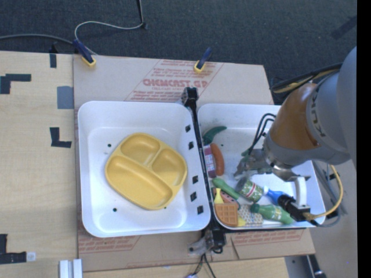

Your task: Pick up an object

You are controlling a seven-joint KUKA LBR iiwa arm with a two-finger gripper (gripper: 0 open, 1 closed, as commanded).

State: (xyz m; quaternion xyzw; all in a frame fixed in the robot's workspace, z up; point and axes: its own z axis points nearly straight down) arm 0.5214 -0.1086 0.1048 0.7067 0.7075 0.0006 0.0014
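My gripper [246, 168] hangs low in the right bin [232, 120], its dark fingers just above the toys piled along the bin's front. Below it lie a small green-and-white bottle [250, 190], a long green vegetable [223, 186] and a green bottle with a dark cap [275, 213]. A waffle [227, 214] sits at the front left corner. To the left of the gripper lies a sausage [217, 158], with a green pepper [212, 134] behind it. I see nothing between the fingers.
The left bin [93, 155] holds a yellow divided plate [146, 169]. A black divider [197, 155] with clips runs between the bins. My arm's orange band [293, 120] and cables overhang the right bin's far right side.
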